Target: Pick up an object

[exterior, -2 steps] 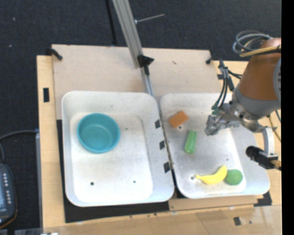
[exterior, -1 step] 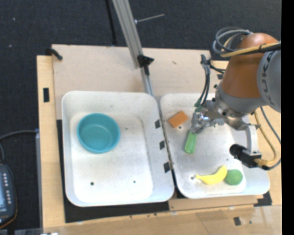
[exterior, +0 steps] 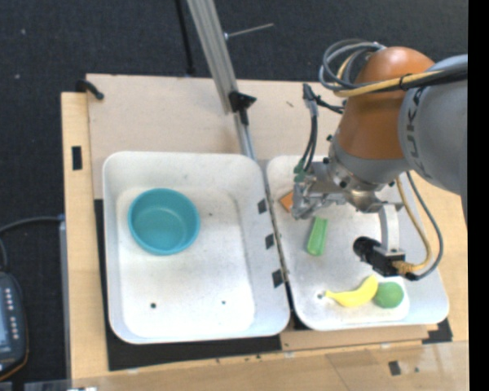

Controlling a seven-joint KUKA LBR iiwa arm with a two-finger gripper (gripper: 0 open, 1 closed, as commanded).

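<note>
Now gripper (exterior: 303, 206) low in right bin (exterior: 428, 300), near orange object (exterior: 285, 202); finger state indiscernible. Green block (exterior: 316, 236) just below; banana (exterior: 352, 294) touching green ball (exterior: 389, 295). Teal bowl (exterior: 164, 221) in left bin (exterior: 187, 316).

Tan wooden bench (exterior: 163, 116) on dark carpet (exterior: 81, 23); a grey metal post (exterior: 216, 47) slants above.

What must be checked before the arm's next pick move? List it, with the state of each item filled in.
1. Gripper over the right bin: ok.
2. Nothing already held: cannot tell; an orange object sits right beside the gripper.
3. Green block lying free just below the gripper: ok.
4. Banana and green ball touching at the near edge, awkward to pick singly: not ok.
5. Teal bowl alone in the left bin: ok.
</note>
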